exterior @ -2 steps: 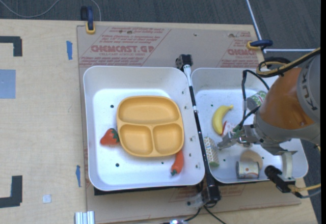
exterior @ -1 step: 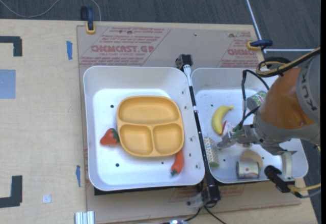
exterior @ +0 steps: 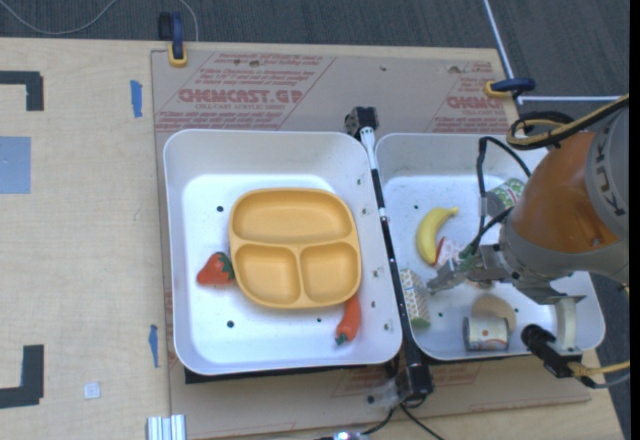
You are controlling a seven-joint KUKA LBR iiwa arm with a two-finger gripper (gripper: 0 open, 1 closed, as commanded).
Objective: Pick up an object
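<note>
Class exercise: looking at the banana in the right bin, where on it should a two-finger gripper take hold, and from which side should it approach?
Grip the banana across its middle, coming straight down from above. It lies flat on the floor of the right bin, curved, with bare floor on both long sides, so fingers could probably straddle its narrow width there. The tapered ends offer less to hold. The gripper sits just below it.

The green-labelled item (exterior: 506, 195) just behind the gripper (exterior: 447, 275) is partly covered by the arm (exterior: 560, 213), which is cut off by the right edge.
</note>
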